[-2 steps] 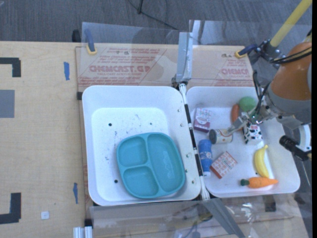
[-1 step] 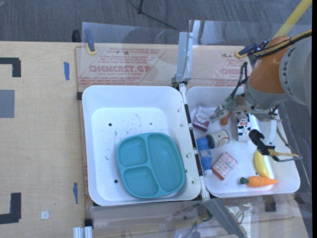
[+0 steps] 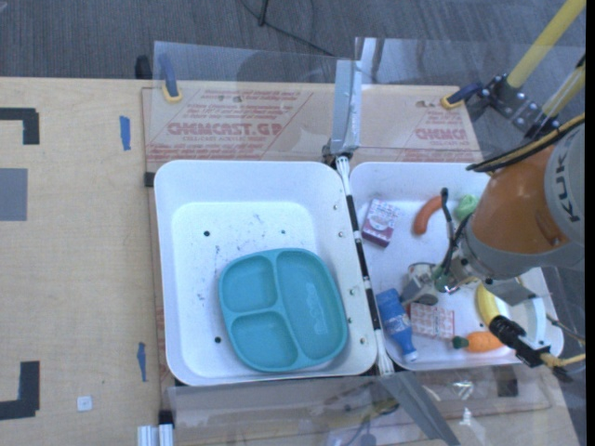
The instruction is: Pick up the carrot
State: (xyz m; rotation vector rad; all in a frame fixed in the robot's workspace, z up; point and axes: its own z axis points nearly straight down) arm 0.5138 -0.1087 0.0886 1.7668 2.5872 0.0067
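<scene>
Two white bins side by side here. Left bin (image 3: 177,249) has a teal divided plate (image 3: 282,308) sitting toward its lower half. Right bin (image 3: 409,177) is the busy one: the carrot (image 3: 482,342) lies near the lower right of the frame, orange with a green stub, just beside a yellow banana (image 3: 487,303). The gripper (image 3: 423,284) hangs over the middle of that bin, left of the carrot and not touching it. Can't tell how its jaws are set. Blue bottle (image 3: 394,322) sits lower left of it, a sausage (image 3: 428,214) up top.
</scene>
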